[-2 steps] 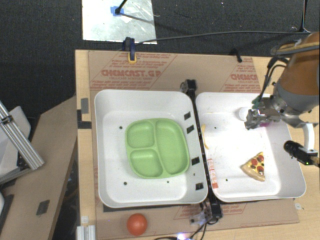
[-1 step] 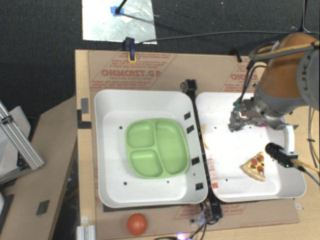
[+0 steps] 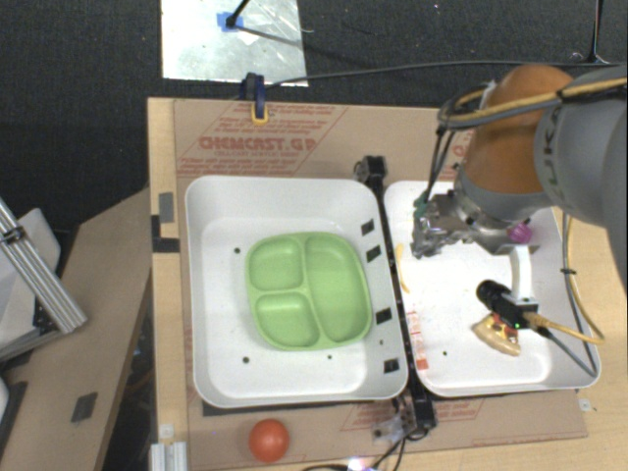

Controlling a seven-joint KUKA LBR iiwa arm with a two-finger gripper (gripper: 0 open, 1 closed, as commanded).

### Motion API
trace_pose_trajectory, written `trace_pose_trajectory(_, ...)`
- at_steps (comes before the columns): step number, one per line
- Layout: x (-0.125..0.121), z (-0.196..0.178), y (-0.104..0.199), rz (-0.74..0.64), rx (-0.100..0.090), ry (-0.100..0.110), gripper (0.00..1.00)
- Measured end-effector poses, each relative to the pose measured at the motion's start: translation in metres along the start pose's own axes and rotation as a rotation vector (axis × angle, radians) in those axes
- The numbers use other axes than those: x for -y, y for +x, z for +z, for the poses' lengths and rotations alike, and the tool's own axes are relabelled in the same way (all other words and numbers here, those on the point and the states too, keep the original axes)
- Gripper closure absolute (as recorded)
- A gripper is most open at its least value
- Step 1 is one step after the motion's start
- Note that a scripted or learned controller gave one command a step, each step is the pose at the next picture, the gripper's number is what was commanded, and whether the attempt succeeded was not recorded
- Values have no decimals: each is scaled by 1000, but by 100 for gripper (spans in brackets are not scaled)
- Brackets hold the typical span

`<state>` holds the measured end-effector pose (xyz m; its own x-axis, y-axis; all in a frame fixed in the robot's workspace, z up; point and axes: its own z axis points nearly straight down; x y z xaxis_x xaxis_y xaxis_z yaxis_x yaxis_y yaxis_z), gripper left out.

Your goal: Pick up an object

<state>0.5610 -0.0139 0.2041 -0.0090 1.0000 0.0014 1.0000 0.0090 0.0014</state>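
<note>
Over the right bin (image 3: 461, 376), gripper (image 3: 429, 232), near purple object (image 3: 519, 233)

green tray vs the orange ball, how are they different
The green tray lies inside the left bin; the orange ball sits outside both bins, on the bench in front of them. The tray is wide, flat and split into three compartments; the ball is small and round. The tray is light green, the ball orange-red. Neither is near the tool, which is over the right bin.
</note>
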Motion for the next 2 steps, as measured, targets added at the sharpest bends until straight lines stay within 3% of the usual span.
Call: trace_pose_trajectory(2, -16, -14, 91, 0, -1, 0, 100)
